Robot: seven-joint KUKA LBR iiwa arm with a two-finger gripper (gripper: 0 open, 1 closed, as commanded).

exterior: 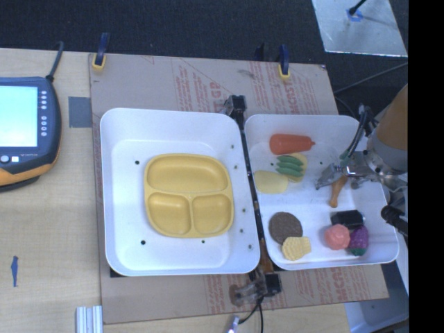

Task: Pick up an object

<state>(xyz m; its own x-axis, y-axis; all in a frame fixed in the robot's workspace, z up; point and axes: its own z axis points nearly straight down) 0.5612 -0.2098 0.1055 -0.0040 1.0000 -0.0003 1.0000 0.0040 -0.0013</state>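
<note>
- Hanging low over the right bin (313, 207), the gripper (331, 180) sits near that bin's far-right side; whether it is open or closed cannot be told from this angle, and nothing is visibly held in it.
- Just under the gripper, toward the bottom of the view, lies a thin brown stick (335, 195); I cannot tell whether it is a toy or part of the tool.
- Nearest candidates below it: a black block (347, 218), then a pink ball (337, 236) touching a purple piece (359, 240).
- To the gripper's left, apart from it, lie a green pea pod (291, 165) and a carrot (291, 143), with a pale yellow piece (270, 182) beyond them.
- Farther down and left sit a brown patty (285, 226) and a corn piece (296, 248).
- To do this step well, I judge it best to choose one item standing clear of its neighbours, centre over it, and descend straight; the pink ball and purple piece crowd each other and could slip.
- The arm (392, 127) enters from the right, its orange band above the wrist, angled down and leftward into the bin.
- Well to the left, the left bin (111, 186) holds a yellow divided plate (189, 193).
</note>
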